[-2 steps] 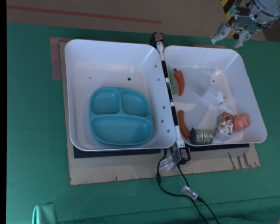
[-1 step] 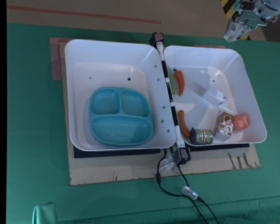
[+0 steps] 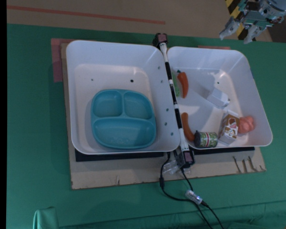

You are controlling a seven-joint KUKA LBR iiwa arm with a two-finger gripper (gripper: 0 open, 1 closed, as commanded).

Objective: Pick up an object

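Gripper [image 3: 238, 32] hung spread and bare beyond the far right corner of the right bin [image 3: 245, 66], which held carrot [image 3: 183, 84], can [image 3: 206, 139], carton [image 3: 229, 128] and white box [image 3: 217, 98]; blue plate [image 3: 123, 119] in left bin [image 3: 81, 61].

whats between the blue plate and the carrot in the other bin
In the camera view, the divider strip where the two bins' walls meet lies between the blue plate and the carrot; otherwise bare white bin floor.
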